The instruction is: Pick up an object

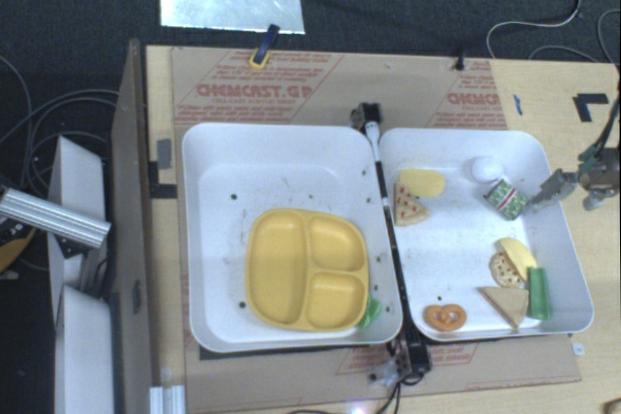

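Jaws too small and blurred to call apart or together. Gripper (561, 183) over right rim of right bin (456, 247), just beside small can (504, 198); nothing visibly held. Approach step, grasp not yet made. Can tilted, near white ball (482, 169). Next move likely: centre over can, lower, close across its body without nudging ball. Yellow plate (308, 269) in left bin (223, 170), well apart.

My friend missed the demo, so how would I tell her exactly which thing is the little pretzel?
Look at the right-hand white bin, then along its near edge. The pretzel lies by the near-left corner, just left of a tan sandwich triangle. It is the only orange-brown twisted loop with holes; the pizza slice farther back is a flat wedge.
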`<state>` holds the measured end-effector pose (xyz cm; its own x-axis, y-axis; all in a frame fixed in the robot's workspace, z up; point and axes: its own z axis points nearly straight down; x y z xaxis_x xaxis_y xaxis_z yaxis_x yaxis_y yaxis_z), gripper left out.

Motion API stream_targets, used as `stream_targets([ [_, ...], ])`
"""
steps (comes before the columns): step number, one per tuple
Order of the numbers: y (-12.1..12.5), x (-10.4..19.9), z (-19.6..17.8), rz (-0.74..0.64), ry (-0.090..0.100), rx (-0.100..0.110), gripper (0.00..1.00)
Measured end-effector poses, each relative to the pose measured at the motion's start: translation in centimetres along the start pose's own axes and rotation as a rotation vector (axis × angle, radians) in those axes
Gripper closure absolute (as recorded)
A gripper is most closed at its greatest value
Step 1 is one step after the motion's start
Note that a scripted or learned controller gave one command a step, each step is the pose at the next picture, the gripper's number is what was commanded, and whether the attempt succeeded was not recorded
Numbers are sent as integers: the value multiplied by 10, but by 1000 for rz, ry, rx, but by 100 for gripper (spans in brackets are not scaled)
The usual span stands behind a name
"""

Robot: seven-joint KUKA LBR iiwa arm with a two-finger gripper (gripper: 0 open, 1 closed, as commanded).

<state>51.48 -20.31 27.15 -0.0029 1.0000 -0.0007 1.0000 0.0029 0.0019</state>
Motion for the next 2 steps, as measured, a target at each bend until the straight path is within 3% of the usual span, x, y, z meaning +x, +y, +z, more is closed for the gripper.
stream_targets([
  [1, 60, 4, 159, -4, 1, 3, 0],
  [2, 9, 2, 168, 4, 2, 6, 0],
])
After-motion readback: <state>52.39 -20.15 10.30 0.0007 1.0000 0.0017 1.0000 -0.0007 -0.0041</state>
